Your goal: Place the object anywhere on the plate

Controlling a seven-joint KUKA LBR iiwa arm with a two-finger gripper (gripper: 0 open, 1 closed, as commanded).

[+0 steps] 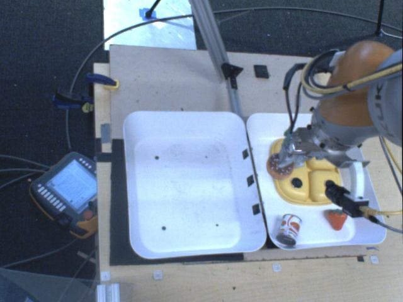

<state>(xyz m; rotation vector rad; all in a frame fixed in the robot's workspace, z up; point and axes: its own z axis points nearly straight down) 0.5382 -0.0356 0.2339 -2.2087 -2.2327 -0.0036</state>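
Note:
A yellow divided plate lies in the right bin, partly hidden under the arm. A brown ring-shaped donut with sprinkles is at the plate's left edge, overlapping its rim. My gripper reaches down from the right, and its fingertips are closed on the donut's upper right side. The wrist and the orange band cover the plate's far part.
A small can lies on its side near the right bin's front left corner. A red strawberry-like toy sits at the front right. The left bin adjoins the right one. Black cables trail over the plate's right side.

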